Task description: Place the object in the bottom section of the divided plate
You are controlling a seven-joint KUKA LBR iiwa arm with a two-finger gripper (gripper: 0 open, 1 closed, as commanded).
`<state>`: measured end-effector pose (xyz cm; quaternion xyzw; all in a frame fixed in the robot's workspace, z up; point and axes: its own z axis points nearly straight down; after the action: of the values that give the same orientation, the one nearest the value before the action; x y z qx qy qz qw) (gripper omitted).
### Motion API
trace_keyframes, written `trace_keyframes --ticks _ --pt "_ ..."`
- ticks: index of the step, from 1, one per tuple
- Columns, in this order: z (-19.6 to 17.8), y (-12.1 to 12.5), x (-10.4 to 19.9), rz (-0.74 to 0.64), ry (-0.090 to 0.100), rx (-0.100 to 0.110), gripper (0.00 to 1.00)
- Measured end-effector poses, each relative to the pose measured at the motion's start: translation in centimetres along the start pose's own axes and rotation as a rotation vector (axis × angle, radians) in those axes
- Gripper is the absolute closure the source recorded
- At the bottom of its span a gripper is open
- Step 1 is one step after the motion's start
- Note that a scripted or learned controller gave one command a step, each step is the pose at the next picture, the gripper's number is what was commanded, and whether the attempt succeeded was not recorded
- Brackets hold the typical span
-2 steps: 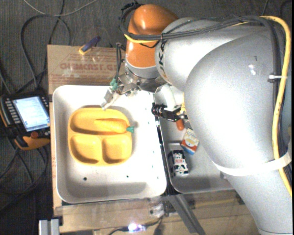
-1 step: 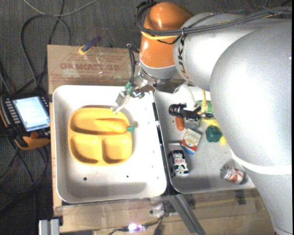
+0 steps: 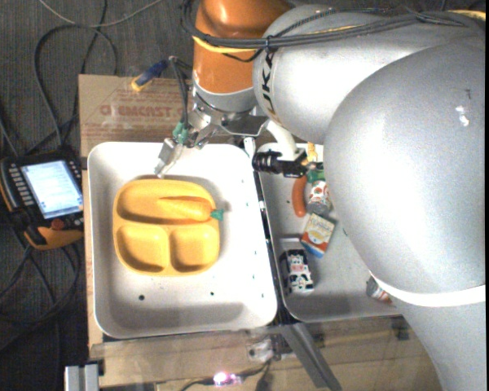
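A yellow divided plate (image 3: 138, 255) lies in the left white bin (image 3: 236, 296), with one large section toward the top of the view and two smaller ones below it. An orange carrot-shaped object (image 3: 179, 209) with a green tip lies across the large section, its tip pointing right. My gripper (image 3: 166, 158) hangs over the bin's upper edge, just above and left of the plate's top rim, apart from the carrot. Nothing shows in its grasp.
The right bin (image 3: 326, 304) holds an orange-red sausage-shaped toy (image 3: 298, 196), a small carton (image 3: 316, 234), a black-and-white item (image 3: 297, 272) and other pieces partly hidden under the arm. A handheld tablet (image 3: 47, 187) lies left of the bench. Cardboard (image 3: 122, 108) sits behind the left bin.
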<state>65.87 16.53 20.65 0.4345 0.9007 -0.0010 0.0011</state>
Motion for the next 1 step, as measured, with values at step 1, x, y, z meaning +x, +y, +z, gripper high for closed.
trace_keyframes --ticks 1 --pt "5.99 0.04 0.64 0.128 0.003 0.001 0.0"
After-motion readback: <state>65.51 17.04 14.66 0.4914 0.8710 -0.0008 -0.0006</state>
